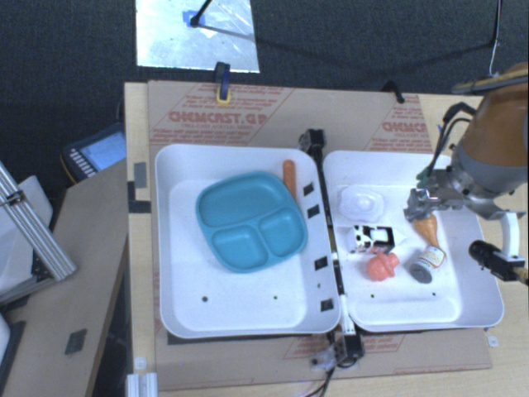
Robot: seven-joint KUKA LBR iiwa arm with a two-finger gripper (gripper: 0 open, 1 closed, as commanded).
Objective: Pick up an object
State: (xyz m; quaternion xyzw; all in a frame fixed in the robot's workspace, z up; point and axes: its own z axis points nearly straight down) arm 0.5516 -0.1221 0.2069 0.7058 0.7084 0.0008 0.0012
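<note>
The gripper sits over the right bin, right on top of an orange cone-shaped thing, prob a carrot or cone toy, tapered, and it looks to be touching the cone's upper end. Can't tell if the fingers are open or clamped on it, too small and blurry there. Just below the cone lies a small jar on its side w/ a dark lid end. Left of that is a lumpy pink-orange blob, soft looking, touching a little black & white boxy item. Above those is a white rounded piece, smooth, hard to read vs the white plastic. Left bin holds a teal divided plate w/ three compartments, glossy plastic, plus a thin orange stick near the bin's back right, just beside the plate rim. Both bins sit on a cardboard sheet over the surface.
</note>
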